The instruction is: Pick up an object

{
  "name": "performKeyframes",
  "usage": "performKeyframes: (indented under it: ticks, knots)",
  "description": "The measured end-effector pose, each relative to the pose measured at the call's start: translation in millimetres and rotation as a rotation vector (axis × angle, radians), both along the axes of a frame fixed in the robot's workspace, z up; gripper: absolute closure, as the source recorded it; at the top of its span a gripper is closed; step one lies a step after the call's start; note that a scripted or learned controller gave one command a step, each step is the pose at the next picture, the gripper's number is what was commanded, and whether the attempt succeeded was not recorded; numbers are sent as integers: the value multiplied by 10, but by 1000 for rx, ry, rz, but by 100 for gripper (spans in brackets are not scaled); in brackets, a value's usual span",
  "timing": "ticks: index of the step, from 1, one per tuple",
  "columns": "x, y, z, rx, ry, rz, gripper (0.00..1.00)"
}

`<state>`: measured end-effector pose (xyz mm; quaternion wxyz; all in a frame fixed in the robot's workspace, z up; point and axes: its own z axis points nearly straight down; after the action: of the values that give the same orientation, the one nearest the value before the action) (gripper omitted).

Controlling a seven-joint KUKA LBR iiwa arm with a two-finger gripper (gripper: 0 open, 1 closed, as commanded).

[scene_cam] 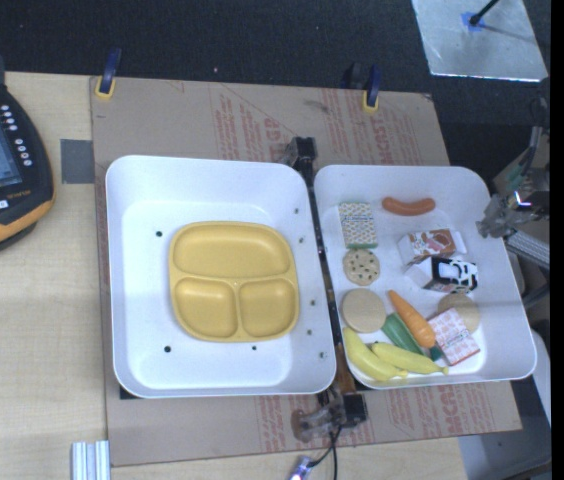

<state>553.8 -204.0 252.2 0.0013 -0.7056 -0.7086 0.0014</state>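
Gripper (510, 211) sits at the right bin's (482, 373) right rim; whether it is open cannot be told. Target the sausage (408, 205) at the far end: it lies apart, allowing a clean descent.

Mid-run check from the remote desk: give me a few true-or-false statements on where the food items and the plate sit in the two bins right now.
1. The yellow divided plate lies in the left bin. True.
2. The sausage lies in the left bin. False: it lies near the far edge of the right bin.
3. The bananas lie at the near edge of the right bin. True.
4. The carrot rests on the yellow divided plate. False: it lies in the right bin, above the bananas.
5. The gripper is over the yellow divided plate. False: it is at the right bin's right edge.
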Motion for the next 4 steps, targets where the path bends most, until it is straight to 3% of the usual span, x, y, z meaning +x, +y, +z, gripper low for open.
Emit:
performKeyframes:
  ticks: [1, 2, 3, 4]
  knots:
    - [526, 1004, -1325, 0, 4, 3, 0]
    - [1024, 572, -1345, 1, -1, -2, 0]
    - [1026, 269, -1148, 1, -2, -2, 0]
    - [1030, 108, -510, 0, -3, -2, 0]
